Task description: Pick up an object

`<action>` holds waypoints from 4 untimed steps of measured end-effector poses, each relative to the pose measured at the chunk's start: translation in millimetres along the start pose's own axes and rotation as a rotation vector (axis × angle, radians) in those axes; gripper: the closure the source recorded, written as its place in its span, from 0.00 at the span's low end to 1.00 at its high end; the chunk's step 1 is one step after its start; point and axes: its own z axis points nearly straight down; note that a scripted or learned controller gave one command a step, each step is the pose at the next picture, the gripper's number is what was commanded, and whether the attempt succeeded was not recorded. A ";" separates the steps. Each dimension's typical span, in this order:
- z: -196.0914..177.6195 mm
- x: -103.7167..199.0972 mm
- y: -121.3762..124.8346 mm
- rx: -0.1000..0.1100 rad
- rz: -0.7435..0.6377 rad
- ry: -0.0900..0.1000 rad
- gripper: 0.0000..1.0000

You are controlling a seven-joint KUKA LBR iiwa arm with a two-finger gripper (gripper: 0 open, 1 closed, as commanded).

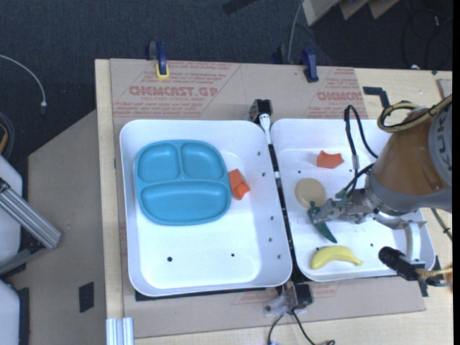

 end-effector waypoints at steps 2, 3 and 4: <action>-65.8 0.4 -5.5 0.007 -0.005 0.004 1.00; -126.0 -3.0 -10.5 0.004 -0.005 0.003 1.00; -171.4 -9.7 -11.9 0.005 -0.005 0.003 1.00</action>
